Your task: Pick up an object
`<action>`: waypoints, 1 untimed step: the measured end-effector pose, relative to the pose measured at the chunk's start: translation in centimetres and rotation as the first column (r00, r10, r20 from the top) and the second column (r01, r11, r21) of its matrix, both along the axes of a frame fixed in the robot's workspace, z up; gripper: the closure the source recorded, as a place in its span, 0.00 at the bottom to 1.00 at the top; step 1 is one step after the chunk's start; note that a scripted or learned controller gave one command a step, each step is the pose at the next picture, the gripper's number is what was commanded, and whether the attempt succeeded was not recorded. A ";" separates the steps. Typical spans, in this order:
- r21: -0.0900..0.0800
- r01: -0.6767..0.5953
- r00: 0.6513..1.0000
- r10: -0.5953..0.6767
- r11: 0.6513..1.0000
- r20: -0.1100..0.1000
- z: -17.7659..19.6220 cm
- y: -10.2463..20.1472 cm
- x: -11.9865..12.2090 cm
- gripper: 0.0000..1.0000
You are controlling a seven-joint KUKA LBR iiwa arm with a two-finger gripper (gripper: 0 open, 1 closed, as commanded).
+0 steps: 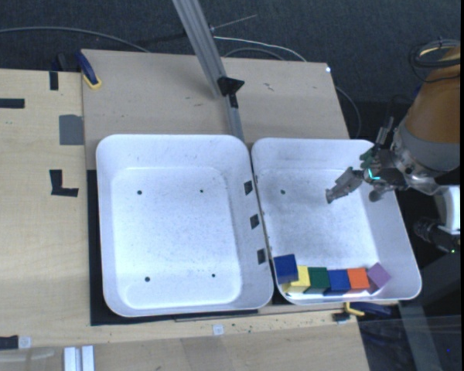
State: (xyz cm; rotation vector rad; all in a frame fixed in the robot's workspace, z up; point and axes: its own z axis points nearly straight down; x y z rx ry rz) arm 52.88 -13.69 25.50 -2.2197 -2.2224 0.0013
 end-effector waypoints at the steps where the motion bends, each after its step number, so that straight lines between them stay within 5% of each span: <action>1: 0.003 -0.010 1.000 0.010 1.000 0.007 8.0 10.8 4.7 0.00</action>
